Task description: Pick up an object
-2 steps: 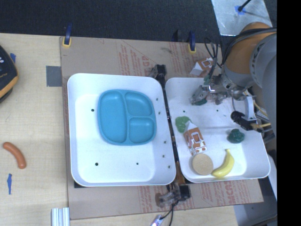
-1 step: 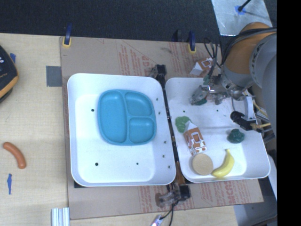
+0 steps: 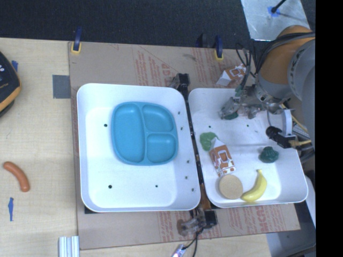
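The right bin [image 3: 292,194] holds several objects. A light green piece [image 3: 208,140] lies near its left wall, with an orange-and-white packet [image 3: 222,160] just in front of it. A round tan disc [image 3: 230,187] and a yellow banana [image 3: 255,187] lie at the front. A dark green lump [image 3: 269,154] sits toward the right. My gripper [image 3: 231,110] is low over the back of this bin, above bare floor, well behind the objects. The grey arm with its orange band [image 3: 281,58] comes in from the right.
The left bin [image 3: 88,143] holds a blue divided plate [image 3: 144,133]. An orange-and-white wrapper [image 3: 231,75] lies behind the right bin. A sausage [image 3: 17,175] lies on the wooden bench at far left, with a black-and-yellow device [image 3: 6,84] behind it. Clamps stand along the cardboard's back edge.
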Available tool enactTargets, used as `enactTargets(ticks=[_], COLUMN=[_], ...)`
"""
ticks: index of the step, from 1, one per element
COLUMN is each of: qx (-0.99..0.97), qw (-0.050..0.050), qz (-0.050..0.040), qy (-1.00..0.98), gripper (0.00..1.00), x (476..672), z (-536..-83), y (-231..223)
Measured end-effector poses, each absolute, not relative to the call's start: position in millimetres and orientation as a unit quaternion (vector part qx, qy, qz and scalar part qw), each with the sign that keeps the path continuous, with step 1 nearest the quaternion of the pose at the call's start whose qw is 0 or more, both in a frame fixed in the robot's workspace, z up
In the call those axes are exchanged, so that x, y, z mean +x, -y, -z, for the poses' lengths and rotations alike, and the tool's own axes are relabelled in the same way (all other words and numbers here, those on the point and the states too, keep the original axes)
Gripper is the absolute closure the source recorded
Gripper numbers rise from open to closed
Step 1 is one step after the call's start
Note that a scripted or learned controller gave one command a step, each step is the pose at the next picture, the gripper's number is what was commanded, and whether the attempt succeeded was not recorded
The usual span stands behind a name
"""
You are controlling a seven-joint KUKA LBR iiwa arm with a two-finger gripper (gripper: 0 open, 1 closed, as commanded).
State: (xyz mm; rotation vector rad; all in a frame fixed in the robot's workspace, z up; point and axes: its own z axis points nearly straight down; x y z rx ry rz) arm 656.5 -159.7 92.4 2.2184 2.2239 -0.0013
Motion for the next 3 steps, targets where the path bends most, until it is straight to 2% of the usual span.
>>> enactTargets(ticks=[1, 2, 3], qx=[0.706, 0.705, 0.706], qw=[-0.001, -0.001, 0.0], qz=[0.0005, 0.001, -0.0002], qy=[-0.708, -0.709, -0.709], gripper=[0.0, 1.0, 1.0], x=[656.4, 656.5, 656.8], z=[-99.1, -109.5, -137.7], y=[149.2, 150.0, 120.6])
